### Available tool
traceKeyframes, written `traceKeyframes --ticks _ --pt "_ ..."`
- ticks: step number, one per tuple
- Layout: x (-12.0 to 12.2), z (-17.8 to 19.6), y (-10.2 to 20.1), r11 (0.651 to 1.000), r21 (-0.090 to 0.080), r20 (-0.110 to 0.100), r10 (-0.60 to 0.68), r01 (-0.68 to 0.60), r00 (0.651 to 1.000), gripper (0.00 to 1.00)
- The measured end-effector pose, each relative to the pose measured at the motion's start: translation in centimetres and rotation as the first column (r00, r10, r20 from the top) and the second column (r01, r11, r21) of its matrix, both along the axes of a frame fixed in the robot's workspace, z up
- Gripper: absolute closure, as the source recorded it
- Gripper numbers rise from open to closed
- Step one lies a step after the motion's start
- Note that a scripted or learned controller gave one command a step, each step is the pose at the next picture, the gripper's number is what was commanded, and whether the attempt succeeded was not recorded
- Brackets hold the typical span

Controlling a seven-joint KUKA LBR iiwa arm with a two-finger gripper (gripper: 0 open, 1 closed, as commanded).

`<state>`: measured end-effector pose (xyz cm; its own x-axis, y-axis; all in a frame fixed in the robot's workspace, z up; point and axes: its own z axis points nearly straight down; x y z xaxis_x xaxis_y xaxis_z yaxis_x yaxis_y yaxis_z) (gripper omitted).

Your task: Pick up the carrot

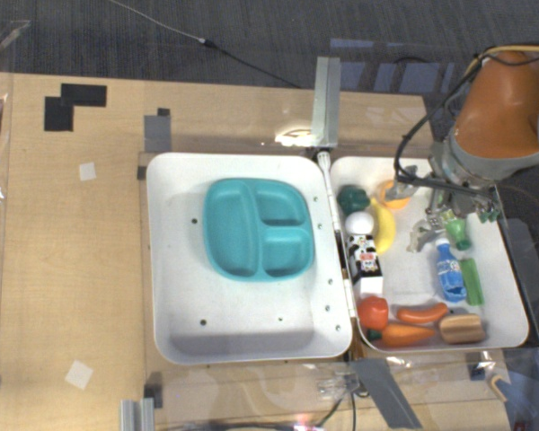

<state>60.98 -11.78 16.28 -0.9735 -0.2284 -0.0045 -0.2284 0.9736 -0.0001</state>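
Gripper [428, 232] hangs right of centre, over the bottle [448, 273]; its grip I can't tell; carrot [406, 335] lies lower right.

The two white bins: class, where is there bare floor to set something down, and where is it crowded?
Left bin: bare floor rings the teal divided plate, widest along the near edge and the left side. Right bin: crowded. The carrot, tomato and sausage pack the near wall; the hand is over the blue bottle. A small bare patch lies beside the banana.

Two white bins [175, 241] sit side by side. One teal plate [256, 227] is there. One carrot [404, 335], one banana [384, 227], one blue bottle [449, 275].
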Motion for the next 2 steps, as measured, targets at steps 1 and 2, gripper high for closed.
traceKeyframes --ticks 1,2 --pt "6.6 -6.1 0.9 0.995 -0.007 0.011 0.102 -0.102 0.995 0.00" --pt "7.3 -4.2 1.0 0.995 -0.012 0.046 0.103 -0.103 0.994 1.00"
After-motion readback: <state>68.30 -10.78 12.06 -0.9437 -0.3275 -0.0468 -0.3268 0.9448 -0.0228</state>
